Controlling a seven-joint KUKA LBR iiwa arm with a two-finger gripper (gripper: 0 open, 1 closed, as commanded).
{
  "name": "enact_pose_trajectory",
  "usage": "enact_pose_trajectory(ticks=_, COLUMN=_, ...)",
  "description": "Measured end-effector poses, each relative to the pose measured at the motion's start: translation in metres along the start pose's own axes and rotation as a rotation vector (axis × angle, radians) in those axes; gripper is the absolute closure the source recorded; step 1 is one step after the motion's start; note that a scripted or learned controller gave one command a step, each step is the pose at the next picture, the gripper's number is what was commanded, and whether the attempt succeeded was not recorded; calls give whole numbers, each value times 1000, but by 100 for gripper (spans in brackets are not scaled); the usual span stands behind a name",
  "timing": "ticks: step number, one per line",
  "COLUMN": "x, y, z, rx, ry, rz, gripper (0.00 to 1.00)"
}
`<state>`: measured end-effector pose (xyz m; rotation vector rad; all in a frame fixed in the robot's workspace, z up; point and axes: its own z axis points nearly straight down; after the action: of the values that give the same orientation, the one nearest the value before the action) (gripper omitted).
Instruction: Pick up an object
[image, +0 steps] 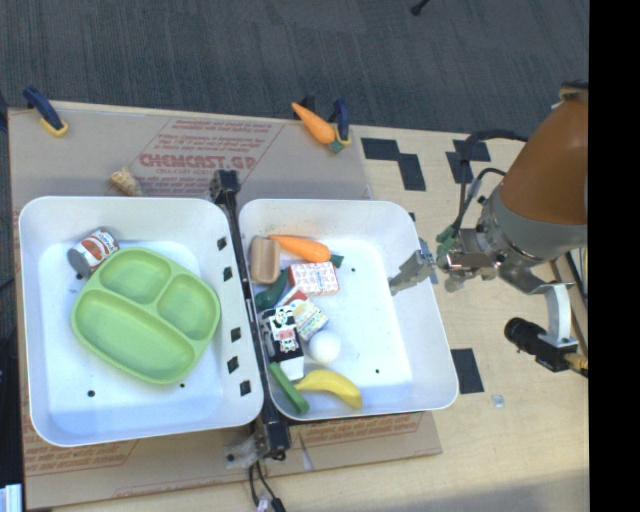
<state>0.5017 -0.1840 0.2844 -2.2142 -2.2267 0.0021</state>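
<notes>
Objects for picking lay clustered in the right bin (425, 345): carrot (301, 247), banana (331, 387), white ball (324, 347) and printed cartons (313, 278). Left bin (40, 395) held a green divided plate (147, 313) and a small can (94, 250). Fingers (410, 270) hung over the right bin's right rim, holding nothing; whether they were spread, I cannot tell.

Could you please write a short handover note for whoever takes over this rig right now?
Gripper: over the right bin's right rim, nothing between its fingers.
Right bin: carrot, banana, white ball, small cartons, all towards its left side.
Left bin: green divided plate and a small can.
Done: nothing picked yet.
Left: descend on one object, grasp, lift.
</notes>
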Motion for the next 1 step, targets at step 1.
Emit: enact_pose_trajectory(ticks=1, x=-23, y=-25, z=-48, rx=-2, ry=-1, rz=1, gripper=0)
